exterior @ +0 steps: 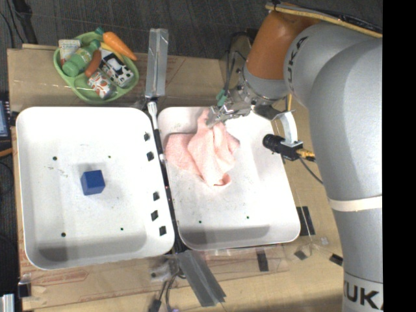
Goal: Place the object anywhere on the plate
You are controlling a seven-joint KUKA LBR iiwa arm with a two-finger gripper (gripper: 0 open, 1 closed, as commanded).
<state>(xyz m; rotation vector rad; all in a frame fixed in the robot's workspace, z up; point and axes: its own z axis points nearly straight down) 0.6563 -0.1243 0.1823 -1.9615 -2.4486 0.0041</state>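
Note:
A pink cloth (214,153) hangs bunched in the right bin (273,200), its top corner drawn up into my gripper (223,112). The fingers are pinched on that corner near the bin's back wall. The cloth's lower folds rest on the bin floor and drape over a flat, pale pink plate (175,151) on the bin's left side. The cloth hides the plate's right part. A blue cube (93,181) sits in the left bin (39,142), far from the gripper.
A green bowl (96,64) of toy food, with a carrot on top, stands on the bench behind the left bin. A grey divider bar (156,64) runs between the bins. The arm's large grey body (344,109) fills the right side.

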